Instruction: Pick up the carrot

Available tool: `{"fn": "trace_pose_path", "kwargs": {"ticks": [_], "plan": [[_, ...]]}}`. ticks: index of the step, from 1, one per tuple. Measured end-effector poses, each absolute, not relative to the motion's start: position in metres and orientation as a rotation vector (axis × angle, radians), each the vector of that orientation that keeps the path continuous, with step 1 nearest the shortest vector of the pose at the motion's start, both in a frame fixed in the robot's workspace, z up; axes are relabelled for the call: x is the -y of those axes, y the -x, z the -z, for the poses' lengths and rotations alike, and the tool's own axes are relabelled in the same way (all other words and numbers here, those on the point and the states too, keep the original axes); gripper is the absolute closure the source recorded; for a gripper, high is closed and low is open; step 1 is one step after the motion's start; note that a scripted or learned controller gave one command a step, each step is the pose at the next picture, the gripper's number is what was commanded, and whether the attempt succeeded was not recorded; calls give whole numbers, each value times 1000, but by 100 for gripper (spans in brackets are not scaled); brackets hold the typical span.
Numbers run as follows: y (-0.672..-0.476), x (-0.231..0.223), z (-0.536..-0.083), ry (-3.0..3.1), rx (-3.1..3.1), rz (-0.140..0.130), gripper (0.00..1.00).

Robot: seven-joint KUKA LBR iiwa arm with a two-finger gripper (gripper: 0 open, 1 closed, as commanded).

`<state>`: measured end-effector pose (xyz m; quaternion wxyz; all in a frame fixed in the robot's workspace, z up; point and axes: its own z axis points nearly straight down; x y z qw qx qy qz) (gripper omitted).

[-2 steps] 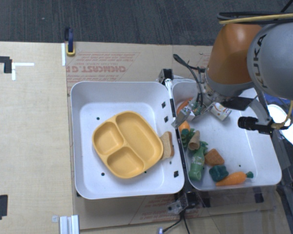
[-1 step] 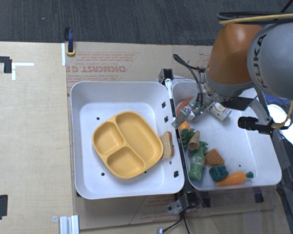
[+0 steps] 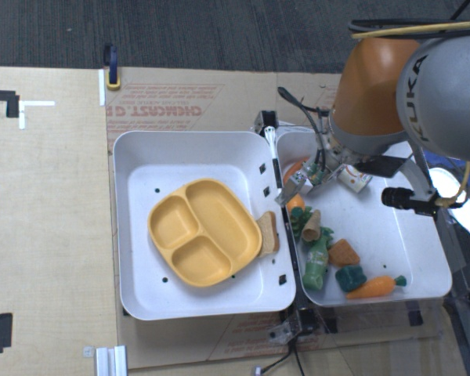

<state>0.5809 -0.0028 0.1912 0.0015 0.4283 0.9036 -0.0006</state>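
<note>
Orange and tapering, the carrot (image 3: 374,287) is lying at the near edge of the right bin (image 3: 423,245), its green top pointing right, touching a teal toy (image 3: 350,276) on its left. I am hovering my pincer (image 3: 305,180) over the far left corner of that bin, well apart from the carrot, and I cannot tell whether it is released or clenched, since the wrist is hiding it. Nothing is showing between it and the bin floor that I could call held. To do this step well, I judge I should be travelling toward the near wall, lining up across the carrot's narrow width rather than along its length, and coming down near its thicker middle, keeping off the teal toy and the bin wall. The yellow plate (image 3: 204,231) is sitting in the left bin (image 3: 133,233), out of my way.
</note>
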Motion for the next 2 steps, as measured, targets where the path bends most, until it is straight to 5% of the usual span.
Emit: {"fn": "trace_pose_path", "kwargs": {"ticks": [2], "plan": [[-581,3,-191,-1344,-2836,2,0]]}}
